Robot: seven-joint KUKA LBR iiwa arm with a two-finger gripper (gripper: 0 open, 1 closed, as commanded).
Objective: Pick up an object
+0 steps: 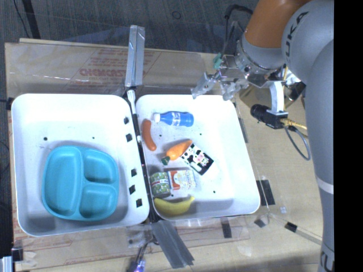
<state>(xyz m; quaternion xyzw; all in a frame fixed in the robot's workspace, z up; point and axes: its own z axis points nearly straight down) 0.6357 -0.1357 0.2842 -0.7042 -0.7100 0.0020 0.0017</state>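
The gripper (214,87) hangs over the far edge of the right bin (241,169), its two fingers spread open with nothing between them. Every object lies nearer the camera than the fingers, down inside that bin. Closest to the gripper is the bottle (173,118), white and blue, lying on its side near the bin's far edge. Just left of it, along the bin's left wall, lies a sausage (148,135). Toward the middle is a carrot (178,149), touching a black-and-white carton (198,159) on its right. Near the bin's front edge sit a green cup (160,184) and a pouch (183,178) side by side, with a banana (173,205) just in front of them at the front wall. The print on the cup and pouch is too small to read. The arm's upper part is cut off at the top. The left bin (28,118) holds a blue divided plate (81,182) near its front edge.
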